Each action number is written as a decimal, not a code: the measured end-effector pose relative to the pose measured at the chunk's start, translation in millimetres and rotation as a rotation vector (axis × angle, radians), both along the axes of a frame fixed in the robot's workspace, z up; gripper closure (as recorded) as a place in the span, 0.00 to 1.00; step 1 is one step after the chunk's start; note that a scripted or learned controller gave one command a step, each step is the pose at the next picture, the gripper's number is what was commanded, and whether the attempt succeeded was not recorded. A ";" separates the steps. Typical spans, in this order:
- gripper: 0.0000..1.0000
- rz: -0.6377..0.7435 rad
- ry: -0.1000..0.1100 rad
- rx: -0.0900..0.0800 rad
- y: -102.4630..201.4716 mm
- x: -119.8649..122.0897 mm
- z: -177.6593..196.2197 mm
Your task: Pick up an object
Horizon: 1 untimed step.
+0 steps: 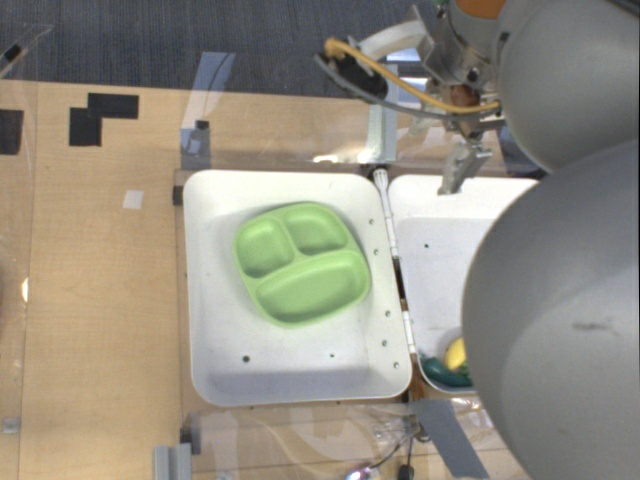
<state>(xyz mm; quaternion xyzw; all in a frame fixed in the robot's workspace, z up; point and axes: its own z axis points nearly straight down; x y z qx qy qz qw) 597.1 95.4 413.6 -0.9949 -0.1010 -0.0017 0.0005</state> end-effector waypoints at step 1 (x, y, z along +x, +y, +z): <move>0.00 0.002 0.003 -0.002 -63.2 25.1 -53.3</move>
